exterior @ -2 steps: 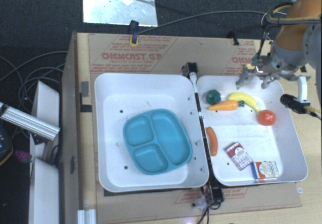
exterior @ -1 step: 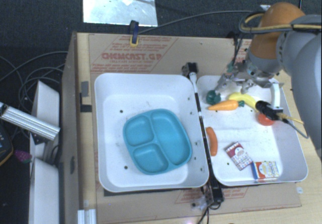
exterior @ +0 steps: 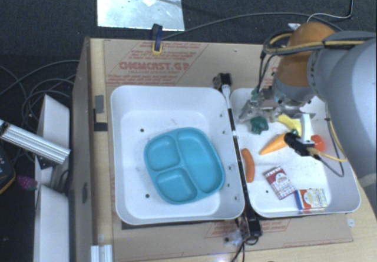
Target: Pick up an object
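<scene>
1. The gripper [exterior: 257, 109] was positioned low over the right bin [exterior: 341, 196], at about 11 o'clock of that bin, just above a small dark green object [exterior: 259, 125].
2. Whether the gripper was apart or together could not be told; its tip was seen as a cluster of grey metal parts, and nothing was seen clamped in it.
3. The step in hand was judged to be the descent onto a pick target, the green object being the likeliest candidate because it lay directly beneath the tip.
4. For a sound pick, the tool would be best centred over the green object and lowered straight, so that the bin's left wall, just beside at 9 o'clock, was not struck.
5. Neighbouring items were to be avoided: a yellow piece [exterior: 288, 121] at 3 o'clock of the green object, and an orange carrot [exterior: 273, 145] at 5 o'clock of it.
6. Other candidates lay further off in the same bin: a red sausage [exterior: 248, 165] near the left wall, a red carton [exterior: 279, 182] and a small box [exterior: 312, 198] toward 6 o'clock.
7. The left bin [exterior: 135, 108] held a blue divided plate [exterior: 184, 165], which was judged too broad for the tool.
8. The arm [exterior: 347, 78] was extended in from 3 o'clock, with its orange band [exterior: 309, 34] above the wrist and the wrist bent downward toward the bin floor.
</scene>
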`<state>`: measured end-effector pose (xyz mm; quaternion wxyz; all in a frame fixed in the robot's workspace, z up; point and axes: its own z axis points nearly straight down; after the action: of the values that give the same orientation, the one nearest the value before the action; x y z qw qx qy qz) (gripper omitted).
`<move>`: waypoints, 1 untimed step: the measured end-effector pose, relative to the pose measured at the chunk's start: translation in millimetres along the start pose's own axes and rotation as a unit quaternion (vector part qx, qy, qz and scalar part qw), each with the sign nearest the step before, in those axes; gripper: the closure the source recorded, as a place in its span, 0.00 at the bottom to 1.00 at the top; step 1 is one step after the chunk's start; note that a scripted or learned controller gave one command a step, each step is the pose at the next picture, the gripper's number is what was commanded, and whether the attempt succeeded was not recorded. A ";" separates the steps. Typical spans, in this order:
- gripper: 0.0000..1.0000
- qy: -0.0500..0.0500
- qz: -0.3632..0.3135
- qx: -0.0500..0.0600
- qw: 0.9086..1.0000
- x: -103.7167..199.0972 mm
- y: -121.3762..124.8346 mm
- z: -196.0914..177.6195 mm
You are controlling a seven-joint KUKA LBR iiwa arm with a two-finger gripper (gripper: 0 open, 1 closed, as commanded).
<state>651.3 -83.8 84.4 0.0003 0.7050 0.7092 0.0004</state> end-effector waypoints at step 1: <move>0.00 0.000 0.002 0.000 1.000 -12.8 -13.2 -0.2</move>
<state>638.2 -96.7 84.6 0.0005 0.7066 0.7076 0.0001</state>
